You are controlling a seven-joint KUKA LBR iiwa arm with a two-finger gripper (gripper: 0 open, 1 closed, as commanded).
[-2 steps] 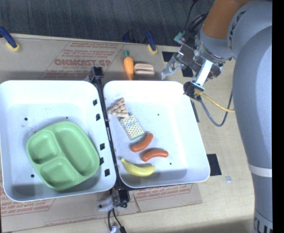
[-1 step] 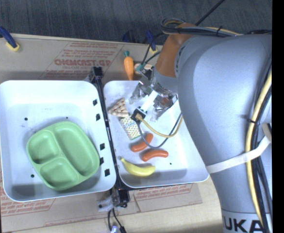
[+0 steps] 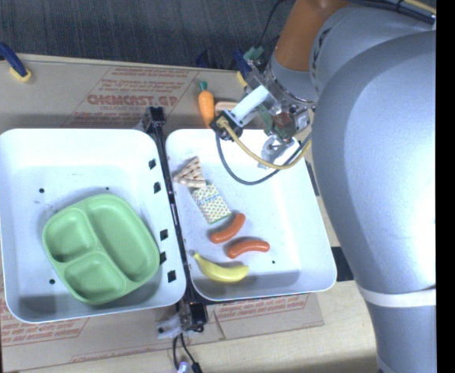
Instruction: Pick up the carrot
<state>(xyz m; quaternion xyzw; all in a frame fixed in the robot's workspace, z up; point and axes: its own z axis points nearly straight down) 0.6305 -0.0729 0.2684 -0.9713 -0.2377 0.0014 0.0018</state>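
Carrot (image 3: pixel 204 106), camera view: lies outside right bin (image 3: pixel 289 208), on cardboard (image 3: pixel 118 92) just past the rim at approx 11 o'clock. Best to centre over its middle and grip across the narrow width. Carrot is near gripper (image 3: pixel 280 129), at its 9 o'clock. Gripper opening: can't tell.

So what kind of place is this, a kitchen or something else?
Probably a robotics lab workstation: a grey robot arm reaches over two white bins, the carrot and banana look like toys, and cardboard lies under the bins.
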